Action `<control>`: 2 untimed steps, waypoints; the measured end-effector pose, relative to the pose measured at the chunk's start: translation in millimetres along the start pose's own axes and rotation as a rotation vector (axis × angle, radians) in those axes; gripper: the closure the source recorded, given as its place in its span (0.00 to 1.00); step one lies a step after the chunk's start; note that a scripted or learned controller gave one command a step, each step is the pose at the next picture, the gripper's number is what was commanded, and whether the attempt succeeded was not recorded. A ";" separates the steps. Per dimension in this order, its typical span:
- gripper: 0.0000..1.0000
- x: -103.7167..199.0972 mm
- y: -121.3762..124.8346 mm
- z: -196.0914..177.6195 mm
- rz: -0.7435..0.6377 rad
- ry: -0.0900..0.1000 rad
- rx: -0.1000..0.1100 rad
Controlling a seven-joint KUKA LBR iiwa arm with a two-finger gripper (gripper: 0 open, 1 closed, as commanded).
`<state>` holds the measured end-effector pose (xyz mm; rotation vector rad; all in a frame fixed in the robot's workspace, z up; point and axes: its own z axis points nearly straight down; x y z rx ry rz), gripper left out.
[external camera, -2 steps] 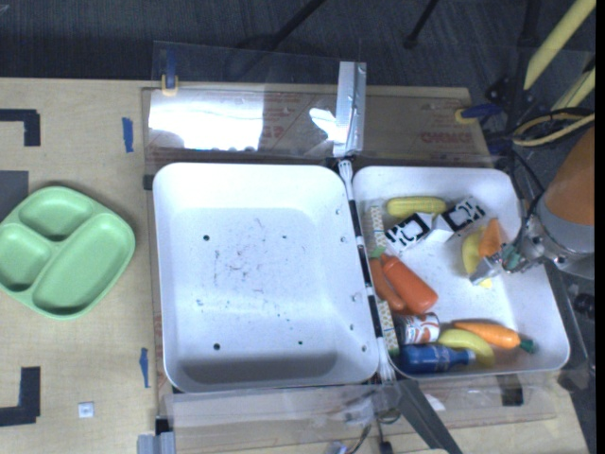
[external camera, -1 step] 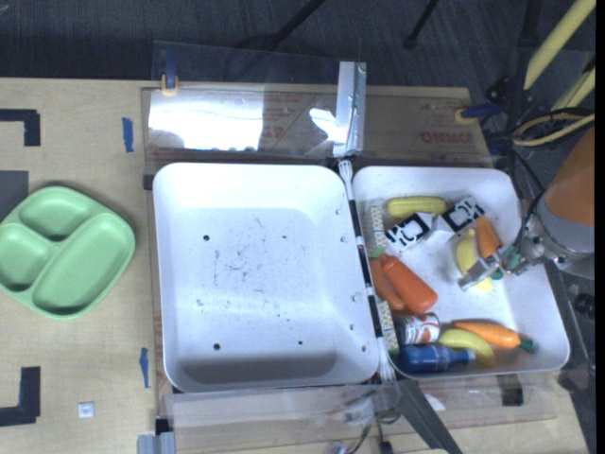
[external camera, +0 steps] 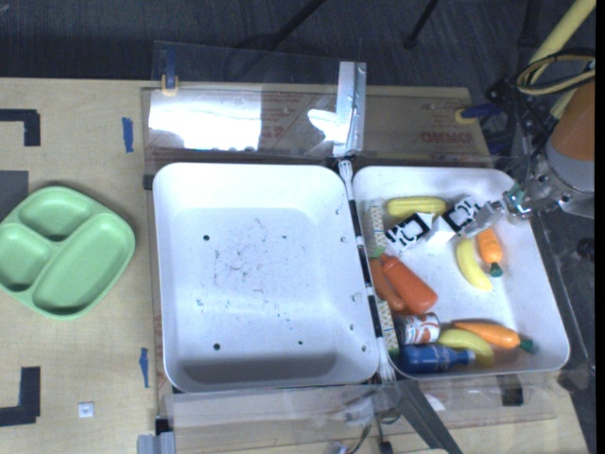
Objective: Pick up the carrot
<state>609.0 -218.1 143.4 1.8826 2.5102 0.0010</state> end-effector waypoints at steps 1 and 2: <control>1.00 0.7 2.0 -10.8 -0.004 -0.004 -0.003; 0.00 1.1 2.2 -10.7 -0.005 -0.003 -0.003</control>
